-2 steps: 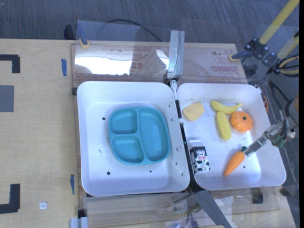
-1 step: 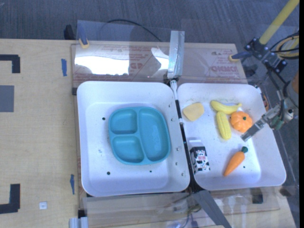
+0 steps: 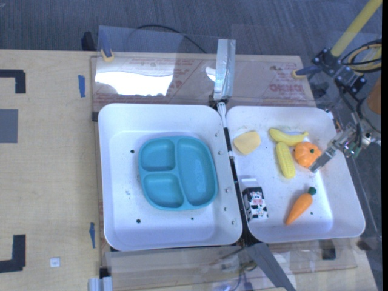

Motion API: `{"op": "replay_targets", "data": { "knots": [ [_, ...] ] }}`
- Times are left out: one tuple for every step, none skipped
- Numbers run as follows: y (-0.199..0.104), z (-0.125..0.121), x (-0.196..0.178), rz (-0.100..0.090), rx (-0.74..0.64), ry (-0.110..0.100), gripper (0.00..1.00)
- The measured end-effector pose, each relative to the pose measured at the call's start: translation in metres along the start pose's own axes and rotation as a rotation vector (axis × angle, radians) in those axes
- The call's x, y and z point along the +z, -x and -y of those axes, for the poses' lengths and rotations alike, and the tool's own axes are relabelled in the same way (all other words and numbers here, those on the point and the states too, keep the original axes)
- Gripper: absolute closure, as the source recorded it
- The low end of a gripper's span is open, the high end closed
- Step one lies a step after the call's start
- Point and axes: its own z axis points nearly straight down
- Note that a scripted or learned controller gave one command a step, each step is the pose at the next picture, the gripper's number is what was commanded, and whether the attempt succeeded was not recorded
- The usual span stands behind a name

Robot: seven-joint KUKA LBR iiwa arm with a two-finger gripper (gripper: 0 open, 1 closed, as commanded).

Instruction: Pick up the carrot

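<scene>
1. From my seat, the carrot [image 3: 299, 205] lies in the right bin [image 3: 347, 228], toward its five o'clock corner, green top pointing to one o'clock. Nothing is touching it.
2. The gripper [image 3: 321, 160] sits at the bin's three o'clock edge, right against the small orange fruit [image 3: 307, 153]. I cannot tell its state, because the tip is small and blurred here.
3. My first worry is that it catches the orange fruit instead, since that is the nearest thing and similar in colour.
4. The corn cob [image 3: 285, 160] and banana [image 3: 286, 136] lie just at nine and eleven o'clock of the fruit, so a sweep there could scatter them.
5. The carrot tapers, so a pinch near the narrow end may squeeze it out.
6. It lies near the bin wall, and a nudge could wedge it there.
7. The milk carton [image 3: 256, 203] stands at the carrot's nine o'clock, well apart, so I judge it low risk.
</scene>
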Motion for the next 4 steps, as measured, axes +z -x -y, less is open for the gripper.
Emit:
{"op": "replay_targets", "data": {
  "knots": [
    [0.030, -0.038, 0.076, 0.008, -0.066, 0.006, 0.00],
    [0.032, -0.039, 0.065, 0.015, -0.063, 0.010, 1.00],
    [-0.034, -0.082, 0.076, 0.001, 0.046, 0.005, 1.00],
    [-0.034, -0.081, 0.077, -0.001, 0.048, 0.002, 0.00]
  ]
}}
